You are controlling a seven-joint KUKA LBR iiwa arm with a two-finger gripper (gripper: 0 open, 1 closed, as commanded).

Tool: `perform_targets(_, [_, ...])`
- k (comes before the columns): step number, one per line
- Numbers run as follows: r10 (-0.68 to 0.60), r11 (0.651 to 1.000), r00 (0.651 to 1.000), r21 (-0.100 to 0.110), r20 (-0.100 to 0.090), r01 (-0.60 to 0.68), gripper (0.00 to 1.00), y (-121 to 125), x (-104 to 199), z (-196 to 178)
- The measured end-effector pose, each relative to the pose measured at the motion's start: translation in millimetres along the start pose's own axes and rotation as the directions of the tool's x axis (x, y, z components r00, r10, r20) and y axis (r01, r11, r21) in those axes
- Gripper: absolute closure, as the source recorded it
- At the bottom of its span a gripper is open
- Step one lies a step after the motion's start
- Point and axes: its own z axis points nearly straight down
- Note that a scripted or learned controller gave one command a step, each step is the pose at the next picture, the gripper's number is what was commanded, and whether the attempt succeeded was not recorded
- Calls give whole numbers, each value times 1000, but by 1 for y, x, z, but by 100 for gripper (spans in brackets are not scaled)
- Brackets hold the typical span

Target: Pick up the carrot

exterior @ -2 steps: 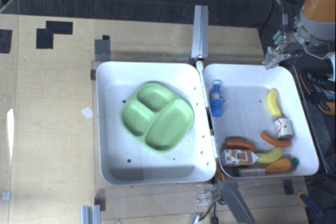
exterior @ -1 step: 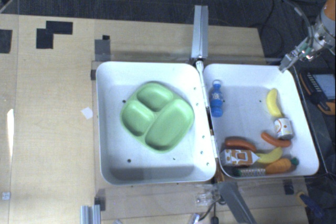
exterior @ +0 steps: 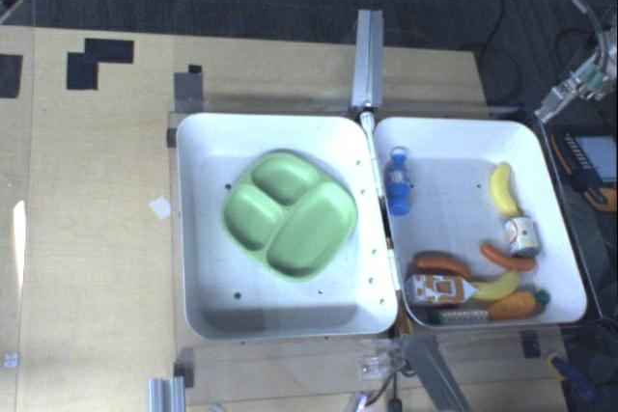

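Observation:
The carrot (exterior: 513, 306) is orange with a green top at its right end. It lies in the front right corner of the right bin (exterior: 454, 150), close to the front wall. A yellow banana (exterior: 498, 286) touches its upper left side, and a small printed carton (exterior: 439, 289) lies just to the left.
The right bin also holds a blue bottle (exterior: 397, 180) by its left wall, a second banana (exterior: 501, 188), a small can (exterior: 521, 234) and two reddish sausages (exterior: 504, 255) (exterior: 440, 262). A green divided plate (exterior: 290, 212) sits in the left bin (exterior: 208, 207).

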Motion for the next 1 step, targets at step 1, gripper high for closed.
perform_targets(1, [29, 1000, 1000, 1, -3, -29, 100, 52, 72, 94])
